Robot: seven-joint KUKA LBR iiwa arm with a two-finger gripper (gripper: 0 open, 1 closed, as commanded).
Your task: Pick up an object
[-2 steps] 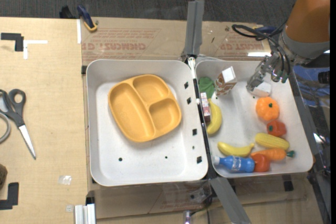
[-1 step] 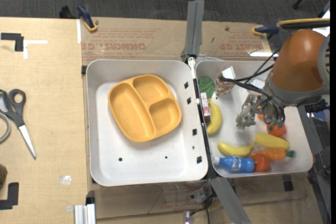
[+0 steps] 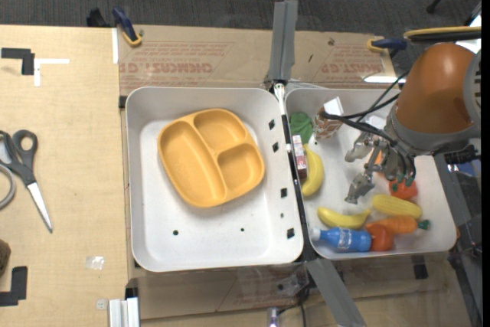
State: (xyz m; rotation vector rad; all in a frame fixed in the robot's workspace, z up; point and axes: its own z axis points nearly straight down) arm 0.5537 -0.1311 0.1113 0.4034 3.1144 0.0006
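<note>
The arm is reaching in over the right-hand bin [image 3: 446, 245] on the desk, and its hand [image 3: 366, 174] is hanging low above the middle of that bin, over a bare patch of white floor, with its metal fingers [image 3: 358, 188] pointing down and toward the bin's near edge. From where I am standing I cannot tell whether they are apart or together, and nothing is sitting between them, so to my eye the arm is carrying nothing. The things it could take are lying around it: a yellow banana [image 3: 312, 172] along the bin's left wall, a second banana [image 3: 343, 217] just below the fingertips toward the near edge, a blue bottle [image 3: 342, 240] at the near left corner, a corn cob [image 3: 395, 205] and an orange carrot-like toy [image 3: 398, 225] toward the near right corner, and something green [image 3: 300, 123] at the far left corner. The left bin [image 3: 138, 188] is holding a yellow divided plate [image 3: 210, 157], well apart from the hand. Scissors [image 3: 27, 172] are lying on the desk's left edge. I am reading this as the approach step, the arm choosing and closing in, with the grasp itself not yet made. The second banana looks the nearest candidate; the next move is calling for a short drop with the fingers straddling its narrow body, then a firm squeeze before lifting, keeping clear of the corn crowding in beside it.
</note>
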